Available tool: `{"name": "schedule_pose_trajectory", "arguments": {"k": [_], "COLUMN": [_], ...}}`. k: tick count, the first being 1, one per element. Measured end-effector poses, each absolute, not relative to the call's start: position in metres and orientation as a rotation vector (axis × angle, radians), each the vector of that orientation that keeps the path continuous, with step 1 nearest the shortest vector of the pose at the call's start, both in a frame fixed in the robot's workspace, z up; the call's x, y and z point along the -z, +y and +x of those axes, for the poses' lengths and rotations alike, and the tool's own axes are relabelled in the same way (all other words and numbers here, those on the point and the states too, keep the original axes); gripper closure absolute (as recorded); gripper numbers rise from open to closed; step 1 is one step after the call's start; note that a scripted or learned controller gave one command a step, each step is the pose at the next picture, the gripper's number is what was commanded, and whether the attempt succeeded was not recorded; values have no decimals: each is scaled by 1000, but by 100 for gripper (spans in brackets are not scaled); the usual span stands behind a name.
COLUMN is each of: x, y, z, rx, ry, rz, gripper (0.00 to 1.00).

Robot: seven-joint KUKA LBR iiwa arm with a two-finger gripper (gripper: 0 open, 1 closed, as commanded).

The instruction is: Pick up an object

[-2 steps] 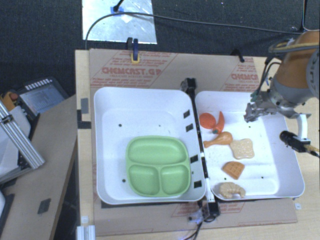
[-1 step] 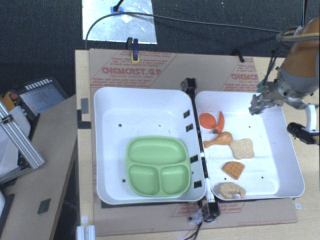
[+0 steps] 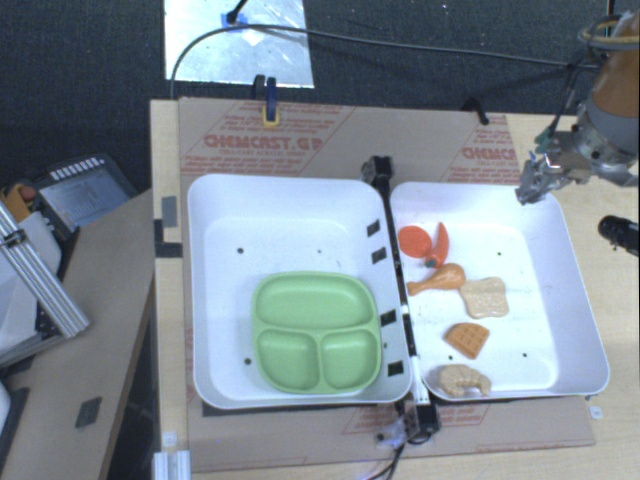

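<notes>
Over the far right corner of the right bin [image 3: 575, 268], the claw [image 3: 532, 183] hangs above the rim; whether it is spread or closed I cannot tell, and nothing shows in its grip. Right bin contents, all along its left side: 1 orange-red piece [image 3: 424, 239], 1 drumstick [image 3: 437, 280], 1 toast slice [image 3: 485, 297], 1 orange waffle [image 3: 467, 339], 1 tan piece [image 3: 458, 379] at the near rim. Left bin [image 3: 280, 218] holds 1 green 3-section plate [image 3: 315, 330]. Both bins sit on the table [image 3: 330, 133].

orange-red piece [image 3: 422, 240], drumstick [image 3: 440, 280], toast [image 3: 485, 297], waffle [image 3: 467, 339], tan piece [image 3: 458, 379], right bin [image 3: 560, 268]
</notes>
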State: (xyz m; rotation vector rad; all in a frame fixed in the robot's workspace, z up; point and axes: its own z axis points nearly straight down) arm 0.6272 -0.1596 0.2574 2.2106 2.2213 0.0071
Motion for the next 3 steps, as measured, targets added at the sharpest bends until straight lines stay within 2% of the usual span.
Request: {"name": "schedule_pose_trajectory", "arguments": {"k": [1, 2, 3], "x": [-290, -269, -270], "y": [-160, -106, -52], "z": [628, 622, 613], "rx": [-5, -2, -2], "ry": [2224, 2232, 2233], "rz": [2212, 2213, 2212], "gripper": [100, 100, 100]}}
